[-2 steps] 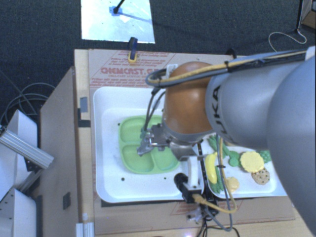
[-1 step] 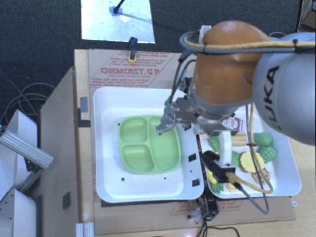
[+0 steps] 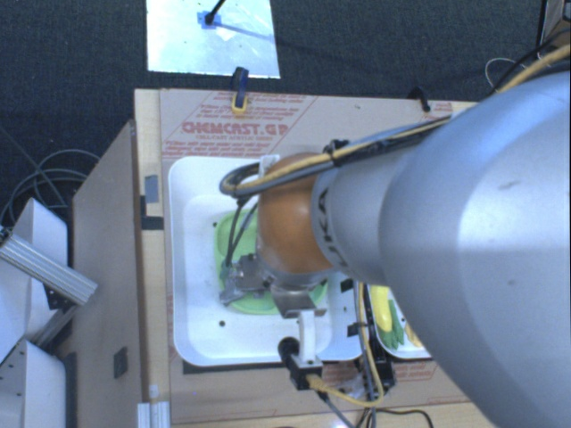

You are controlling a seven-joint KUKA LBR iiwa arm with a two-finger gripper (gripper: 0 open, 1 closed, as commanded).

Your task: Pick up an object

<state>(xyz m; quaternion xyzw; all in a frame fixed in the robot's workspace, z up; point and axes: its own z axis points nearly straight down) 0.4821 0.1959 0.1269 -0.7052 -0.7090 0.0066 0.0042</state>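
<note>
We see green object (image 3: 254, 300) in left bin (image 3: 192, 266): flat, lime green, rounded edge, lying on bin floor toward bin's right half. Much of it hidden under arm; what shows is thin sliver along its upper left and wider arc at its lower edge. Shape as whole not clear to us. Yellow object (image 3: 382, 312) lies in bin to right of left bin, elongated, partly hidden.
</note>
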